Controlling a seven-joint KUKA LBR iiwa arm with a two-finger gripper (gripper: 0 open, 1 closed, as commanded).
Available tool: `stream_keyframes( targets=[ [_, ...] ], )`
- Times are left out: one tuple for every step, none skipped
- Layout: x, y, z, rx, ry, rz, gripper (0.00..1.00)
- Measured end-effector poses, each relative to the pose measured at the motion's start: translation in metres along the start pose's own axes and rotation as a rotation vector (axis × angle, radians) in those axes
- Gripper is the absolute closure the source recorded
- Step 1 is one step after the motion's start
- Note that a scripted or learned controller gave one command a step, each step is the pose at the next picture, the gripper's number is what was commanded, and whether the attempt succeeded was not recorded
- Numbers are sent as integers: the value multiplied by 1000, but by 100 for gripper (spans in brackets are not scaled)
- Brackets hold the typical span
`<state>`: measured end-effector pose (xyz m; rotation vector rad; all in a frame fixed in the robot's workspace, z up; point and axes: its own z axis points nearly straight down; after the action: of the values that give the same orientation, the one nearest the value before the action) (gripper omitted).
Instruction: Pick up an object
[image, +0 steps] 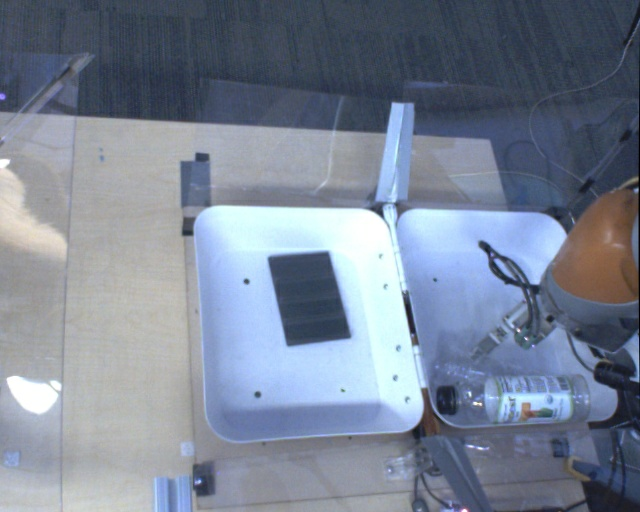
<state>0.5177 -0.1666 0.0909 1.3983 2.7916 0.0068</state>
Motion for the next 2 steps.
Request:
stream_keyframes(
  targets=[
    [13,81,2,0,7,119,0],
    [-19,151,5,5,7,284,0]
  ],
)
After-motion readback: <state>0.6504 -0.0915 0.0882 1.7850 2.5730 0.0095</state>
